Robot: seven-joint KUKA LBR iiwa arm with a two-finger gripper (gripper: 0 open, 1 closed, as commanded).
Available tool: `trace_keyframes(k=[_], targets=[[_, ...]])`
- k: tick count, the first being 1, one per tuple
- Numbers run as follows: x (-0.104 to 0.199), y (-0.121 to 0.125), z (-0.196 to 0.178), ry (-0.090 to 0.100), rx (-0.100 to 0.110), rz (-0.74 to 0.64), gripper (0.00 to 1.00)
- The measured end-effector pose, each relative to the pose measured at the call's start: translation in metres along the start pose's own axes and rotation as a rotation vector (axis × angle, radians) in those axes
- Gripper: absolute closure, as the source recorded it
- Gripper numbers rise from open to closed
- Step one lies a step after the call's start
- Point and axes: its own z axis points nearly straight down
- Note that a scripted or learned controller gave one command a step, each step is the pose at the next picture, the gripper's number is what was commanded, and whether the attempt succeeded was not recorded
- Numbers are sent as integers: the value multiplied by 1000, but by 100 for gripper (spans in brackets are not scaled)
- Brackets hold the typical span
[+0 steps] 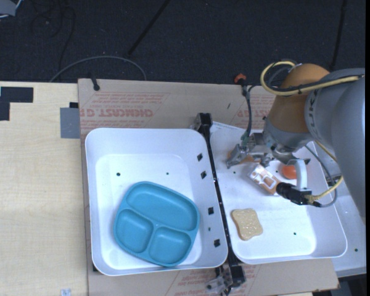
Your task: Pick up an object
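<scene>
My gripper [242, 156] is low in the right bin [296, 242], near its upper left corner and close to the divider between the bins. Just to its right lies a small white and orange object [264, 178], beside the gripper and apart from its tip. An orange round piece [289, 172] sits a little further right, partly hidden by the wrist cable. A tan toast slice [247, 223] lies flat toward the front of the right bin, well below the gripper. I see nothing between the gripper's tips.
A blue divided plate [155, 223] lies in the left bin [105, 153]. The arm's grey body and orange band [296, 103] cover the right bin's upper right part. A black cable [299, 196] hangs from the wrist above the bin floor.
</scene>
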Motion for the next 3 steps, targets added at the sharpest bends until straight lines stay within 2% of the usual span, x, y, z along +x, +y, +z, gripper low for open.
trace_keyframes(k=[1, 2, 3], targets=[[1, 0, 21, 10, 25, -1, 0], [1, 0, 10, 10, 25, 1, 100], [0, -8, -46, 11, 24, 6, 100]])
